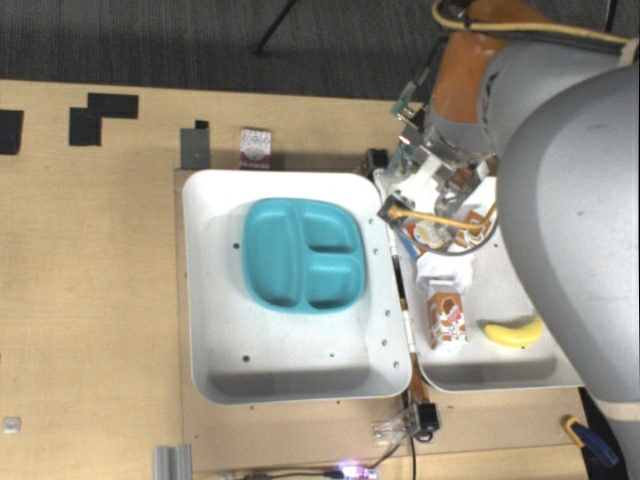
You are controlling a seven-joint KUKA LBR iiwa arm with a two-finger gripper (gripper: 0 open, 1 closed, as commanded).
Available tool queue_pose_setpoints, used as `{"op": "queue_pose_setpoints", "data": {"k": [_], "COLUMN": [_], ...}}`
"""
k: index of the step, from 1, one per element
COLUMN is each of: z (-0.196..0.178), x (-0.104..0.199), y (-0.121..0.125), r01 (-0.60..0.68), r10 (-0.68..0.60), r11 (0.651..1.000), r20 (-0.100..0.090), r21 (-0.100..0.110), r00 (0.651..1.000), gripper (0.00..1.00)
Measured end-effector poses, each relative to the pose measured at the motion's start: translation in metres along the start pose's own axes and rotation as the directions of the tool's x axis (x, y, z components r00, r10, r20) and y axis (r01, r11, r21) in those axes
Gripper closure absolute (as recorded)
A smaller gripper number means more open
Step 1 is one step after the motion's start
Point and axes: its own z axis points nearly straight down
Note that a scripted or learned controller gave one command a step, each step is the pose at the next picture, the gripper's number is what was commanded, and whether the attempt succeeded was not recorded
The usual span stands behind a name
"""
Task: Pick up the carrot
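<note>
Arm (560, 158): grey with an orange band, reaching in from the right over the right bin.
Gripper (425, 193): low over the far left part of the right bin; whether it is apart or together I cannot tell.
Carrot (437, 218): thin orange stick lying crosswise in the right bin, just below the gripper, near the bin's left wall; contact with the gripper is unclear.
Left bin (215, 368): white, holding a teal tray (303, 255) with compartments, set near its middle.
Right bin (480, 373): white, partly covered by the arm.
Banana (512, 334): yellow, near the right bin's near wall.
Carton (447, 316): small, red and white, left of the banana, nearer than the carrot.
</note>
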Motion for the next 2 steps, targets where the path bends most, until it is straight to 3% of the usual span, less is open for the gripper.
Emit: {"op": "queue_pose_setpoints", "data": {"k": [1, 2], "z": [0.014, 0.105], "x": [0.019, 0.066], "y": [-0.105, -0.145], "r01": [-0.085, -0.088], "r10": [0.085, 0.088], "r11": [0.996, 0.996], "r20": [0.000, -0.015], "r21": [0.012, -0.006], "r00": [0.996, 0.996], "gripper": [0.00, 0.00]}}
